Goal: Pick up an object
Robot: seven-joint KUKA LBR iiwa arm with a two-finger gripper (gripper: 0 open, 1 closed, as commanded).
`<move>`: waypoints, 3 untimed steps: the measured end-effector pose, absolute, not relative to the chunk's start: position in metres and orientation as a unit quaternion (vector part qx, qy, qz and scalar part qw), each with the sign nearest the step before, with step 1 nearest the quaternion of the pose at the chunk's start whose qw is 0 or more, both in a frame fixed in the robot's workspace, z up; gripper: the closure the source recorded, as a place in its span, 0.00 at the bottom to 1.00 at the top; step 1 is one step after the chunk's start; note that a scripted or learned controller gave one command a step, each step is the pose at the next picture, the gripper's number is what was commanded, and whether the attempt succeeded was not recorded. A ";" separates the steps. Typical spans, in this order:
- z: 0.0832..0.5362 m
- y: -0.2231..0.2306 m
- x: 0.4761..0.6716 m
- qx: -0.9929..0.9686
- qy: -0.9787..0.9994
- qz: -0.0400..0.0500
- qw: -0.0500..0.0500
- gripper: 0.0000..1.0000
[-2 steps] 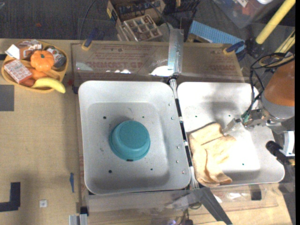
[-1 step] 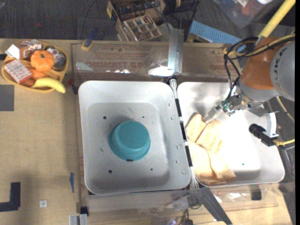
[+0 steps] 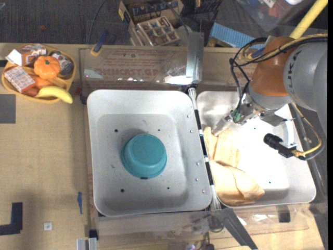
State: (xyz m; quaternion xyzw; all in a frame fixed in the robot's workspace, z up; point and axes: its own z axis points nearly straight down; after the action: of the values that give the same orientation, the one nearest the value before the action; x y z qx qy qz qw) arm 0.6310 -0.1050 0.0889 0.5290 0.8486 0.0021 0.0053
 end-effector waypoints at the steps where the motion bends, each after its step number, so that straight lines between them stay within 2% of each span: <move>1: 0.089 -0.138 0.553 0.571 0.821 0.002 0.004 0.00; 2: 0.088 -0.111 0.642 0.587 0.809 0.002 0.004 0.00; 3: 0.101 -0.110 0.644 0.586 0.811 0.003 0.007 1.00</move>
State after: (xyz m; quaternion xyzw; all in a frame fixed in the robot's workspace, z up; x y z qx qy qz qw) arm 0.6438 -0.1100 0.1010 0.5857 0.8105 0.0031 0.0069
